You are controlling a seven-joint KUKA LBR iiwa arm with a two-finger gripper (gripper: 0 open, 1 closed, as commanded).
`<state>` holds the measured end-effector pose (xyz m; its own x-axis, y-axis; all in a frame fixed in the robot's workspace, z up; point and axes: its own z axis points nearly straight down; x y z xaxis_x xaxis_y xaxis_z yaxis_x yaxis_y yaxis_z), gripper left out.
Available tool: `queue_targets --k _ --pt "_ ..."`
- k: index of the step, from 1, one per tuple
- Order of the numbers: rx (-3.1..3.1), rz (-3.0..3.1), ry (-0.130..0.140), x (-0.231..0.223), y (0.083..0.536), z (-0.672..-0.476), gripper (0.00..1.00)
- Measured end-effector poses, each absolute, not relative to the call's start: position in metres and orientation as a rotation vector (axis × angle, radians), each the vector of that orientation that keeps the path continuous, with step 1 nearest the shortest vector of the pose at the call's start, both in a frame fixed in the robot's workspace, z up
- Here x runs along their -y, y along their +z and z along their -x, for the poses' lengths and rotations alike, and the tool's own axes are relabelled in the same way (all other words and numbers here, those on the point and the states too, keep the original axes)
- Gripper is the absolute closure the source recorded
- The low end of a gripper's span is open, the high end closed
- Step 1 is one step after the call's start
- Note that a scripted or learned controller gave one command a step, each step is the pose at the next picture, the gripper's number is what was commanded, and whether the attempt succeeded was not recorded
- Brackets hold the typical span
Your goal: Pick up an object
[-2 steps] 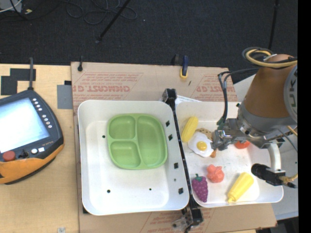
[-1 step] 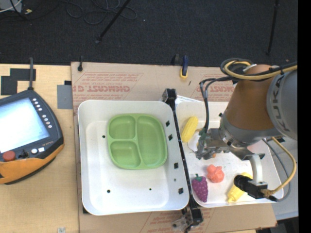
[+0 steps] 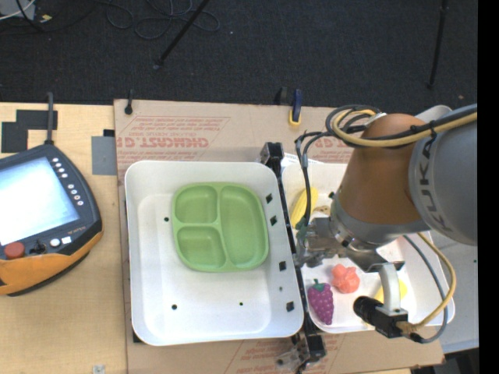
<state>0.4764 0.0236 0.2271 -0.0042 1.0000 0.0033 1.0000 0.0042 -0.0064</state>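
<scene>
The right bin (image 3: 437, 314) holds a purple bunch of grapes (image 3: 320, 303) at its front left corner. An orange-red toy fruit (image 3: 345, 278) lies just right of the grapes. A yellow banana (image 3: 299, 206) lies along the bin's left wall, partly under the arm. Another yellow piece (image 3: 390, 288) shows beside a black part of the arm. My gripper (image 3: 314, 246) hangs low over the right bin's left side, between the banana and the grapes, with the grey and orange wrist (image 3: 382, 181) covering most of it.
The left bin (image 3: 148, 287) carries a green divided plate (image 3: 219, 227). A teach pendant (image 3: 43, 213) lies on the bench at far left. Black clips (image 3: 273, 156) and the shared bin wall stand close to the gripper's left. Cables (image 3: 425, 329) loop over the right bin's front.
</scene>
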Motion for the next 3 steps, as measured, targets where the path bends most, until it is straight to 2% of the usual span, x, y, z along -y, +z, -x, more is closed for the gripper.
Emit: queue_targets --k 2,3 --pt "2.218 2.22 0.005 -0.017 0.218 -0.49 1.0" --pt "2.221 2.219 0.002 -0.026 0.236 -0.487 1.0"
